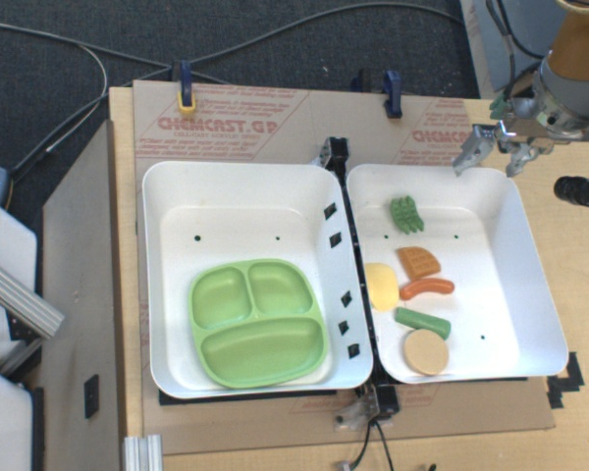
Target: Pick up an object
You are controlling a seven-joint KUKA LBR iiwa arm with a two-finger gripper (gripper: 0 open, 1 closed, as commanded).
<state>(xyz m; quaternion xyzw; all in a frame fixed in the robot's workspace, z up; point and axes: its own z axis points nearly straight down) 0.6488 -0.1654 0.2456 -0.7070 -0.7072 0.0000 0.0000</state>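
A grey arm with an orange band reaches in at two o'clock, its gripper (492, 156) hovering above the right bin's (530, 292) far rim, fingers spread open and holding nothing. The left bin (167, 263) holds a green divided plate (258, 321). The right bin holds a tan disc (426, 351), yellow piece (381, 286), orange waffle (418, 261), sausage (427, 287), green pod (422, 320) and leafy green piece (405, 214).

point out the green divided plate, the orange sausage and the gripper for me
green divided plate (259, 324): camera view, its large front compartment.
orange sausage (427, 287): camera view, its middle.
gripper (491, 157): camera view, between its fingertips.
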